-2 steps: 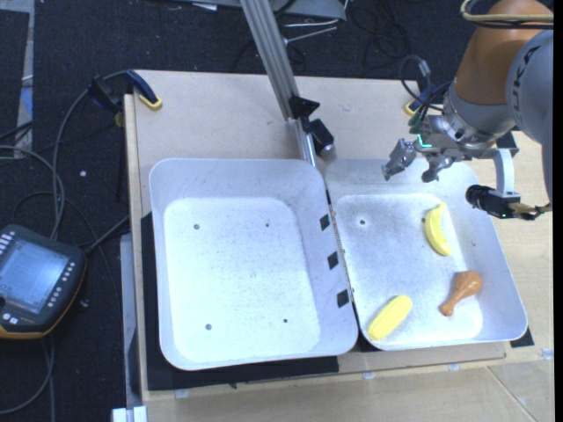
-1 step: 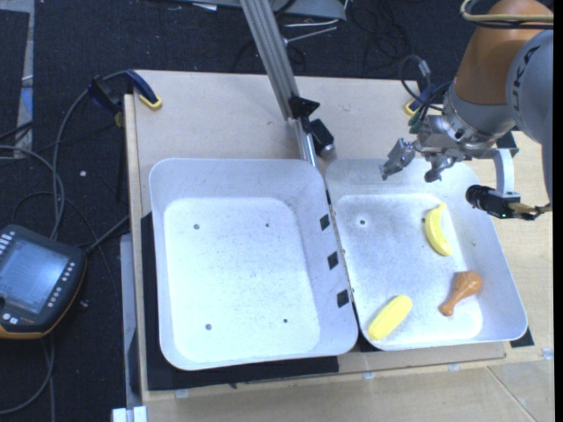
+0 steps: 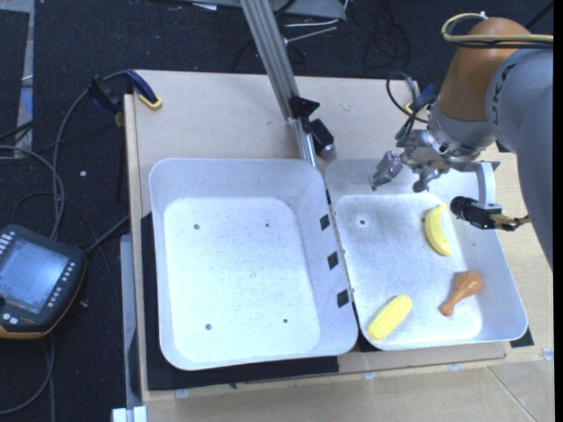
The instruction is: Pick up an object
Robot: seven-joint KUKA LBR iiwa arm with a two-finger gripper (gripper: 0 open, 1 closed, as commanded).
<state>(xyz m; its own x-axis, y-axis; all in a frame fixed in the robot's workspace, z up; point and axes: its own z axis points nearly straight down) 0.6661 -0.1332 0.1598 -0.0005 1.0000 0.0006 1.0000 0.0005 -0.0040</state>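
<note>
The grey arm (image 3: 519,95) reaches in from the right side of the bench (image 3: 220,112), its orange band above the wrist. Its gripper (image 3: 403,176) hangs over the far edge of the right bin (image 3: 501,323), near that bin's far left corner. The jaws stand apart, two fingers spread with nothing between them.

Three things lie in the right bin. A yellow banana (image 3: 437,231) rests near the bin's right side, toward the far end, just below and to the right of the gripper but apart from it. A brown drumstick-shaped toy (image 3: 461,292) lies nearer the front right corner, its thin end pointing toward the front. A yellow corn-like piece (image 3: 389,316) lies at the front of the bin, toward the left wall, set at a slant. The three are apart from one another.

The left bin (image 3: 167,183) sits just beside the right one, their edges overlapping along the middle of the bench. A slanted metal rail (image 3: 273,51) rises from the far side of the bench between the bins.
</note>
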